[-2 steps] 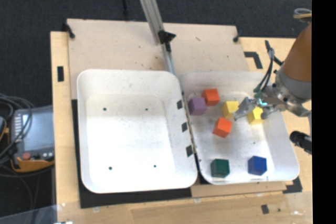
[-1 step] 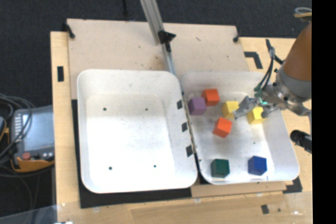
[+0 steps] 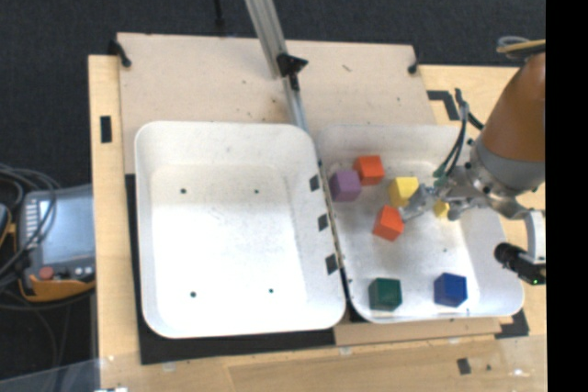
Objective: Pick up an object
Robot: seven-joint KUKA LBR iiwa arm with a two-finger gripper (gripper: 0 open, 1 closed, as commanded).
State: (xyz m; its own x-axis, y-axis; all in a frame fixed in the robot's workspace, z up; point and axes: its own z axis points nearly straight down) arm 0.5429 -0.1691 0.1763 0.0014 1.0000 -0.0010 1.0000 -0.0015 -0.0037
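I reach in from the right edge of the desk (image 3: pixel 106 197), my grey arm (image 3: pixel 514 128) with its orange band hanging over the right bin (image 3: pixel 418 315). My jaws (image 3: pixel 424 200) sit low over the middle of that bin, roughly midway between its far and near walls. From this slant I cannot tell how far apart they stand, nor whether anything is caught between them; the metal there is small and muddled against the white floor.

The blocks all lie in the right bin. A yellow block (image 3: pixel 402 190) is just beside my jaws, on their left, close enough that I cannot say whether it touches them. A small yellow piece (image 3: pixel 442 209) shows on the other side of the jaws, right against the wrist hardware. An orange block (image 3: pixel 371 168) lies nearer the far wall, and a purple block (image 3: pixel 345 185) is just beside it, close to the bin's left wall. A second orange-red block (image 3: pixel 389 223) rests tilted, a little nearer the front than the yellow one. By the near wall, a green block (image 3: pixel 386 293) sits toward the left corner and a blue block (image 3: pixel 450 288) toward the right, well apart from each other.

The left bin (image 3: pixel 147 197) lies alongside, its right rim touching the right bin's left rim.
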